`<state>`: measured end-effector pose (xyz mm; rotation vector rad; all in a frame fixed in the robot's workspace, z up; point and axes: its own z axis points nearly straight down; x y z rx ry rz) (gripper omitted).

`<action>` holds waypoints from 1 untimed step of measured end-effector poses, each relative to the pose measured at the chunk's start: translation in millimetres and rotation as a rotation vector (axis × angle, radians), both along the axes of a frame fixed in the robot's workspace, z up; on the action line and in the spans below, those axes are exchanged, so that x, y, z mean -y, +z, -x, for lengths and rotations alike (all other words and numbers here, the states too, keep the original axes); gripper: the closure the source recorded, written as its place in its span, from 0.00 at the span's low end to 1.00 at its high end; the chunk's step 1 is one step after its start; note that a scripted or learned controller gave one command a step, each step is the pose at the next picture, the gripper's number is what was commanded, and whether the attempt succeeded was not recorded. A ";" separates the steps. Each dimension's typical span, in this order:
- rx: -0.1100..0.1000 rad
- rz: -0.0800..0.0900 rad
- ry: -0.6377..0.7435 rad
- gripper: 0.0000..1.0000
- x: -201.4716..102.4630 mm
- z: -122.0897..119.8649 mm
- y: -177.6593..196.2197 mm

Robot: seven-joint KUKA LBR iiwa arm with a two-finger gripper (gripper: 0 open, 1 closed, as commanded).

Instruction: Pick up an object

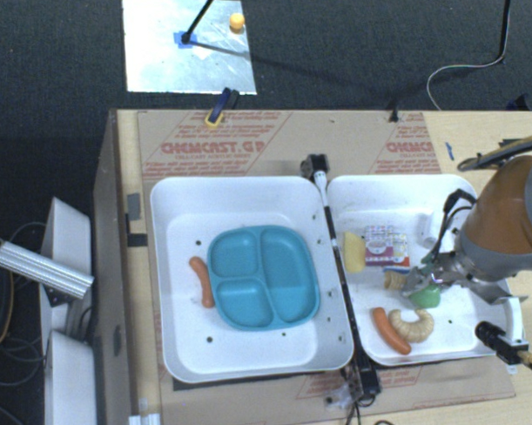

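My gripper (422, 285) is low in the right bin (396, 194), on the end of the grey and orange arm (506, 229) that reaches in from the right. It sits directly over a small green object (430, 297), which it partly covers. A tan piece (394, 280) lies just left of it. In front of it are a beige curled pastry (415, 325) and an orange sausage (389, 331). Behind it lie a yellow block (354, 250), a red and white packet (386, 244) and a thin blue item (396, 267).
The left bin (239, 199) holds a blue divided plate (263, 277) with a second orange sausage (201, 282) lying to its left. A black divider rail (333, 248) runs between the bins. A cable loops beside the arm at the right bin's far corner.
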<state>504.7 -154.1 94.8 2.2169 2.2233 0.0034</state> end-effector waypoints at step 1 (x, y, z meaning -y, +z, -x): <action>0.001 0.000 0.001 1.00 -58.0 -30.2 87.3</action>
